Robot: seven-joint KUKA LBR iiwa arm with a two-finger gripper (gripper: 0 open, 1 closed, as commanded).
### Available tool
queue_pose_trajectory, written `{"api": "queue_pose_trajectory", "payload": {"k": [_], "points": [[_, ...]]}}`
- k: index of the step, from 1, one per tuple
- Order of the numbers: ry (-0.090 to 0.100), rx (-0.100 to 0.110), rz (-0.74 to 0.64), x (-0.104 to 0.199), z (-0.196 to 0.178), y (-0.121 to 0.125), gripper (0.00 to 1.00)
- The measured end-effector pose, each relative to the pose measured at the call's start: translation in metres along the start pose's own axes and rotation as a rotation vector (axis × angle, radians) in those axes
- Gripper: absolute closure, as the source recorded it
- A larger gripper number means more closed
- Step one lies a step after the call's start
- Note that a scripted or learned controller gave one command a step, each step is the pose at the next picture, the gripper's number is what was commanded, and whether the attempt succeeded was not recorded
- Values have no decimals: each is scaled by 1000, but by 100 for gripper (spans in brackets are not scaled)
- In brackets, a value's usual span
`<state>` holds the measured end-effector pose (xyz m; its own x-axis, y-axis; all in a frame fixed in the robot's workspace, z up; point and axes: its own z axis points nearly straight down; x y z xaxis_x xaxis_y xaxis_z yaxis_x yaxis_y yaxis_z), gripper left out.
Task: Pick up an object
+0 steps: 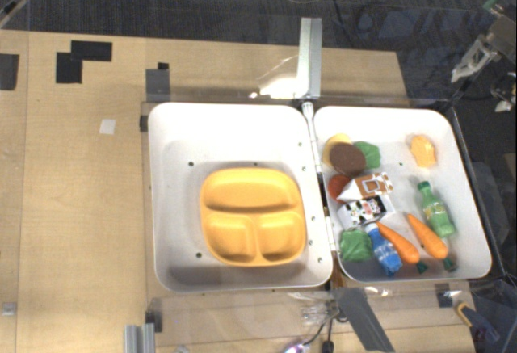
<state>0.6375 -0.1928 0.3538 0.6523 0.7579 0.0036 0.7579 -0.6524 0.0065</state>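
We're seeing two carrots (pixel 426 237) lying in the right bin (pixel 460 151), alongside one green bottle (pixel 435 209), one blue bottle (pixel 384 250), one carton (pixel 365 196). One yellow tray (pixel 254 214) is sitting in the left bin (pixel 174 182) on the worktop (pixel 73 206). The gripper (pixel 477 60) is hovering top right; jaws' state, we cannot tell.

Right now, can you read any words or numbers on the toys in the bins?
None can be read.
Small carton: printed patches in red, black and white, too blurred to read.
Green bottle: label too small to read.
Blue bottle: no legible print.
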Motion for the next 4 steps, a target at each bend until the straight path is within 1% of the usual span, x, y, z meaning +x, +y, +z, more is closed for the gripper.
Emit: {"api": "queue_pose_trajectory", "payload": {"k": [1,2,3,4], "points": [[2,-3,-6,2,-12,0,100],[2,-3,-5,2,-12,0,0],[-1,2,169,12,-42,13,0],[-2,4,315,-14,32,-20,0]]}}
